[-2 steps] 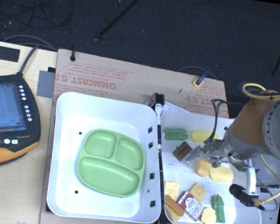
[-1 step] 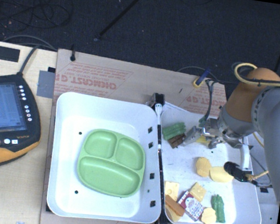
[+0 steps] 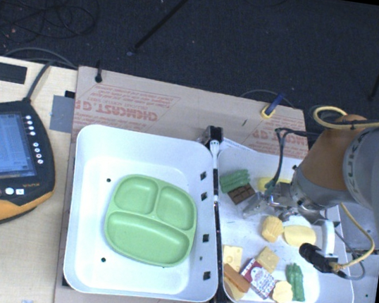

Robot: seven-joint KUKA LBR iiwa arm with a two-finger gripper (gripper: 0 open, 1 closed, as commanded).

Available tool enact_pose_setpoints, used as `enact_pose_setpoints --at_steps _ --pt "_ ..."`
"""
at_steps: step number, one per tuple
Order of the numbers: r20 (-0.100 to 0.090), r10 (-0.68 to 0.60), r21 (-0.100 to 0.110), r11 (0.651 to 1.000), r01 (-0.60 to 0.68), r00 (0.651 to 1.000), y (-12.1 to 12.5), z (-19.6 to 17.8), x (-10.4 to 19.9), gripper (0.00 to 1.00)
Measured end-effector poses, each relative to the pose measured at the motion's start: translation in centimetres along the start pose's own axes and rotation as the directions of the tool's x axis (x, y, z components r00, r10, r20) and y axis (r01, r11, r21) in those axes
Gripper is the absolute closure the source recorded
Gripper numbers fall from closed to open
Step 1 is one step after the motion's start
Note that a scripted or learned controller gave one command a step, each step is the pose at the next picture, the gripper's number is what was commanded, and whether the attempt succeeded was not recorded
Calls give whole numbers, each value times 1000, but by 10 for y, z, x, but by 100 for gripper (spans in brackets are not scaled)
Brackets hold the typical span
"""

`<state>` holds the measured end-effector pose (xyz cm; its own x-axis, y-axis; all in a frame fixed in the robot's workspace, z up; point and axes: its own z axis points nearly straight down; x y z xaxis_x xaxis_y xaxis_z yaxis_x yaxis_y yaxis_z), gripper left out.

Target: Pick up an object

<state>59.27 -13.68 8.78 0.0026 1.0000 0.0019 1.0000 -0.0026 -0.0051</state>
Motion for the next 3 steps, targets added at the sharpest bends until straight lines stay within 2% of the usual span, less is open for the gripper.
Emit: enact_pose_setpoints --at_steps 1,2,3 --pt "1 -2 -4 1000 2 1000 -38 -1 -3 0" --pt "-1 0 -2 1000 0 1000 -37 -10 -4 100" --pt "-2 -15 -14 1000 14 1000 -8 -105 104 100"
